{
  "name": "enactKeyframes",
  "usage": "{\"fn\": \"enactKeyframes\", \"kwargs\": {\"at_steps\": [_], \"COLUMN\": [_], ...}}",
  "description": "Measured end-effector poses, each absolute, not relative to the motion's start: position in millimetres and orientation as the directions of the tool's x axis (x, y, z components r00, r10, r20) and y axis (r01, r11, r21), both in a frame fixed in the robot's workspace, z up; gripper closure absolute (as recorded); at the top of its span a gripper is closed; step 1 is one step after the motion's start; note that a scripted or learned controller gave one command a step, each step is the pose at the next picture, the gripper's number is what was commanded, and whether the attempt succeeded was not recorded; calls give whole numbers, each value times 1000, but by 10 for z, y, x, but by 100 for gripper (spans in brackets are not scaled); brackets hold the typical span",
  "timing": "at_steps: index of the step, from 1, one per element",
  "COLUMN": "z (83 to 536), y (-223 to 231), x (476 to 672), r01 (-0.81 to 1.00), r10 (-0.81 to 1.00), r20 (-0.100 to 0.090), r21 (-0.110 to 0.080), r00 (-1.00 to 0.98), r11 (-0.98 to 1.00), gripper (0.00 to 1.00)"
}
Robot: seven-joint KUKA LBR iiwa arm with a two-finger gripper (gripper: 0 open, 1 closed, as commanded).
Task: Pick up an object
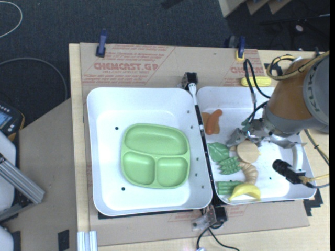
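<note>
We see arm point(298, 95) reaching from right into right bin point(272, 191). Gripper point(245, 136) low over toy food pile, poised to pick; grip state we cannot tell. Tan disc point(248, 151) just beside it, likely target. Orange piece point(212, 122), green leaves point(224, 158), banana point(245, 192) near. Left bin point(102, 140) holds green divided tray point(155, 155), apart from work.

Divided tray point(155, 155) sits in the left bin point(99, 140); at three o'clock, the right bin point(230, 95) holds toy foods point(230, 166), gripper point(246, 136) above them.
</note>
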State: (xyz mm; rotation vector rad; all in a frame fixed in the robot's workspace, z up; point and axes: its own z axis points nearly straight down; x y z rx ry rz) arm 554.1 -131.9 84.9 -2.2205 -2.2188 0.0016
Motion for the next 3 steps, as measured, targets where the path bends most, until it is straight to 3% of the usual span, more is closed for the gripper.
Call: {"fn": "enactKeyframes", "kwargs": {"at_steps": [1,2,3], "z": [961,1902,1842], "y": [-1323,-734,391], "x": [5557,5129,4772], "r01": [1000,1000,1000], "r10": [1000,1000,1000], "r20": [-1,2,6], "r21": [3,6,-6], "r00": [1,-6,-12], "r11": [-1,6,12], "gripper": [100,100,100]}}
